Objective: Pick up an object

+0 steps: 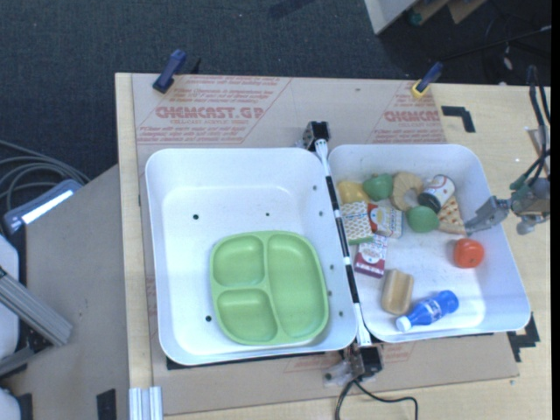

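Note:
The right bin (pixel 503 300) holds several small objects. Among them are an orange-red ball (pixel 468 253), a blue bottle (pixel 428 311) lying on its side, a tan bread-like block (pixel 396 290), two green balls (pixel 379 186) (pixel 423 220), a pizza slice (pixel 451 217), a yellow piece (pixel 351 191) and small cartons (pixel 371 256). My gripper (pixel 509 215) hangs at the bin's right rim, just above and right of the orange-red ball. Its two grey fingers (pixel 488 213) stand apart, open, with nothing between them.
The left bin (pixel 175 191) holds a green divided plate (pixel 269 286). A black hinge strip (pixel 337 226) separates the two bins. Clamps (pixel 169 71) (pixel 427 78) sit at the board's far edge. Cables (pixel 535 121) hang at the right.

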